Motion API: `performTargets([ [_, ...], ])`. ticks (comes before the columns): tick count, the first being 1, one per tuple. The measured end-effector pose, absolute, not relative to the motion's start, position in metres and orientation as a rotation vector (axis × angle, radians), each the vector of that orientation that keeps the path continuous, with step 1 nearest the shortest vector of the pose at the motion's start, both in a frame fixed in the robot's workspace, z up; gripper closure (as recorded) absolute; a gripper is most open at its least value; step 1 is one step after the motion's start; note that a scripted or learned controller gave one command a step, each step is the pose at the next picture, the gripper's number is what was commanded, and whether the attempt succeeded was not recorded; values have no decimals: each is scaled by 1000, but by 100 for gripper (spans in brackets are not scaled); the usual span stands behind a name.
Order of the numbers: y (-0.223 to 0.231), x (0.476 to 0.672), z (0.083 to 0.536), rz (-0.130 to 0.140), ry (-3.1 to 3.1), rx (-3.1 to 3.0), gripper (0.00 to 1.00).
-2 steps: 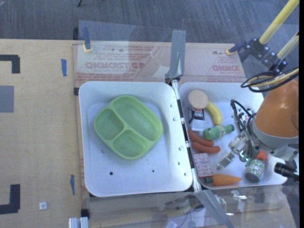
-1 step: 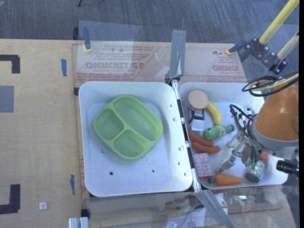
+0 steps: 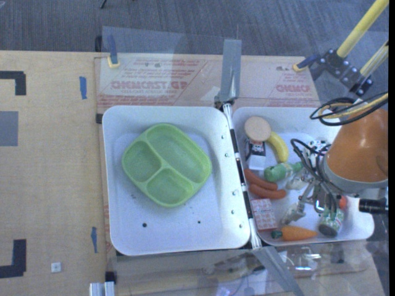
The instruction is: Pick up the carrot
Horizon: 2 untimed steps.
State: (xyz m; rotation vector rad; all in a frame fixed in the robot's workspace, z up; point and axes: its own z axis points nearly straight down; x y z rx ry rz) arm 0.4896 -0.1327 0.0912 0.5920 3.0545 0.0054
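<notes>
At the bottom edge of the right-hand shallow white bin (image 3: 364, 230), lower right of the frame, lies the orange tapered carrot (image 3: 299, 232), its green stub end pointing left, flat on the bin floor. Just to its right stands a small cylindrical container with a red top (image 3: 331, 222), and to its left lies a small flat packet with red print (image 3: 263, 213). Above the carrot hangs the metal two-finger gripper (image 3: 303, 203), lowered into the bin beside the carrot without touching it; whether its fingers are parted or closed cannot be told from this angle, and nothing is seen between them. The grey arm with its orange band (image 3: 361, 150) fills the right side of the frame above the gripper. Further up in the same bin lie two red-orange sausage-shaped pieces (image 3: 266, 187), a green rounded toy (image 3: 279, 172), a yellow banana (image 3: 278, 147) and a round tan disc (image 3: 257, 128). In the left-hand white bin (image 3: 123, 227), at the middle of the frame, rests a light green three-compartment plastic plate (image 3: 165, 164). Beyond both bins, at the top, lies a brown cardboard sheet with red lettering (image 3: 157, 82).
</notes>
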Motion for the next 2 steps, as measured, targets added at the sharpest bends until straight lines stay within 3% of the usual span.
performTargets([
  [1, -223, 481, 151, -1, 3091, 525, 0],
  [2, -223, 482, 87, -1, 3094, 490, 0],
])
